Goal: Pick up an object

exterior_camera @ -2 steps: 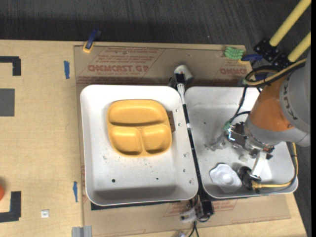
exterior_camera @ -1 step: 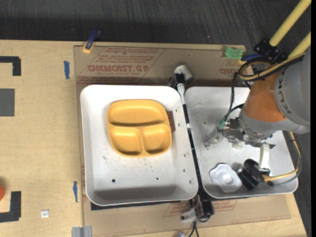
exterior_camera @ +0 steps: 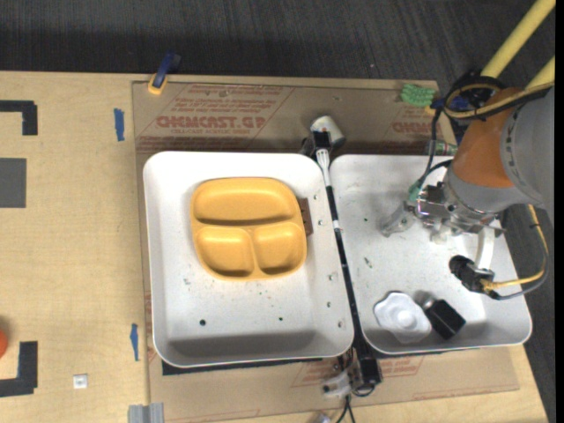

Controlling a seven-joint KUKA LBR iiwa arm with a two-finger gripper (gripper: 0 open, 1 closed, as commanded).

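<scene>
From the one overhead view, the bench carries two shallow white bins side by side. The left bin [exterior_camera: 167,263] holds a yellow three-compartment tray [exterior_camera: 249,226], lying flat a little toward twelve o'clock of that bin's middle, with one long section on its far side and two smaller sections on its near side.

The right bin [exterior_camera: 370,236] holds the loose objects. A small white bottle-like object [exterior_camera: 401,315] lies near the bin's six o'clock edge, and a small black block [exterior_camera: 443,317] lies just beside it at its three o'clock, tilted at an angle; whether the two touch cannot be told.

The arm [exterior_camera: 520,161], grey with an orange band, comes in from the three o'clock side and covers the bin's upper right part. Its gripper [exterior_camera: 432,211] sits over the bin's upper half, with a metallic finger-like part [exterior_camera: 394,222] reaching out toward nine o'clock over bare bin floor. From the gripper, the white object and the black block both lie toward six o'clock, well apart from it.

How far the claw is spread cannot be told here: the wrist and cables hide the tips from above. Nothing is seen pinched in it.

A black and yellow cable [exterior_camera: 480,276] loops below the wrist, between the gripper and the black block.
</scene>
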